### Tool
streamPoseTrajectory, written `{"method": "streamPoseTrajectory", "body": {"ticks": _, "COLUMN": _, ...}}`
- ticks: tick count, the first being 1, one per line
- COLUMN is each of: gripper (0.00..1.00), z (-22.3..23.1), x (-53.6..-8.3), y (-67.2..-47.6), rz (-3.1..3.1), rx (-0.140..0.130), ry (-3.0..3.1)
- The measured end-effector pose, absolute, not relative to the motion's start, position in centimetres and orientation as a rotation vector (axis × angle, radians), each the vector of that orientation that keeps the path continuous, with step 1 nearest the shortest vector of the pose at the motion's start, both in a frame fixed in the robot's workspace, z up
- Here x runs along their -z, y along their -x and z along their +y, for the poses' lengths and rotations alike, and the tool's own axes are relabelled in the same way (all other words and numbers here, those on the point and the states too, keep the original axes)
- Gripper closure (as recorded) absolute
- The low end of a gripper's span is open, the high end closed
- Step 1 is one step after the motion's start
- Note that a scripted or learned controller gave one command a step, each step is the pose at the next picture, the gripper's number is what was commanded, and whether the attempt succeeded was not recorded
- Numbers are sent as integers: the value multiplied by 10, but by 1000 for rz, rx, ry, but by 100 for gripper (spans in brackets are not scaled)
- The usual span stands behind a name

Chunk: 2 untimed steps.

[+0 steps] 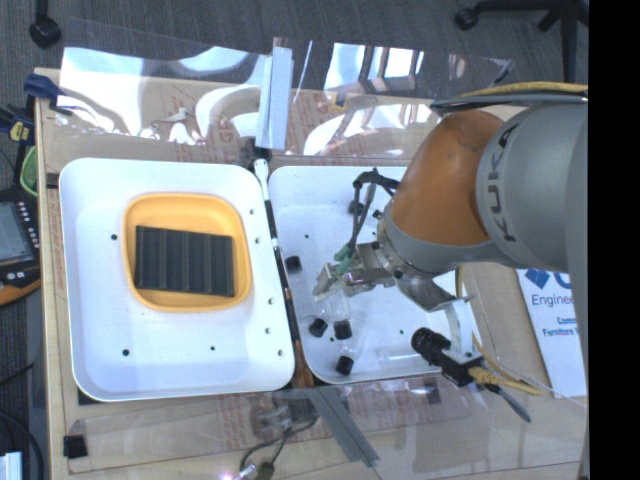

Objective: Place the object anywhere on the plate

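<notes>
The step in hand looks like the pick, not yet the placing. The gripper hangs low inside the right bin, among several small black blocks, while the yellow plate sits well apart in the left bin. Whether the gripper is open or closed on anything I cannot tell: the orange-banded wrist and a clutter of pale metal hide its tips.

The task's object is most likely one of those blocks. One lies near the left wall, a pair sits just below the gripper and, and a fourth lies near the front rim. None of them is on the plate.

The next move calls for a secure hold on one block, then a lift high enough to clear the two raised rims where the bins meet, then a carry leftwards over the plate.

What complicates the drop is a dark ridged slab covering most of the plate's middle (only the yellow border stays bare). A small block set there may land on the ridges and tip — though anywhere on the plate should do.
</notes>
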<state>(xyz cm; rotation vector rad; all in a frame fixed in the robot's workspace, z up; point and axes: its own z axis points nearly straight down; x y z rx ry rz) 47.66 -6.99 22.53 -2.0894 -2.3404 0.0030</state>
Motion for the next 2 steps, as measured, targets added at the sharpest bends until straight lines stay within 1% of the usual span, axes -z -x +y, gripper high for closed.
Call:
{"method": "streamPoseTrajectory", "body": {"ticks": 1, "gripper": 100, "z": -44, "x": -214, "y": -528, "rz": -2378, "rx": -4, "ry": 2047}}
{"method": "streamPoseTrajectory", "body": {"ticks": 2, "gripper": 100, "z": 1, "x": -191, "y": -526, "rz": -2471, "rx": -5, "ry": 1932}}
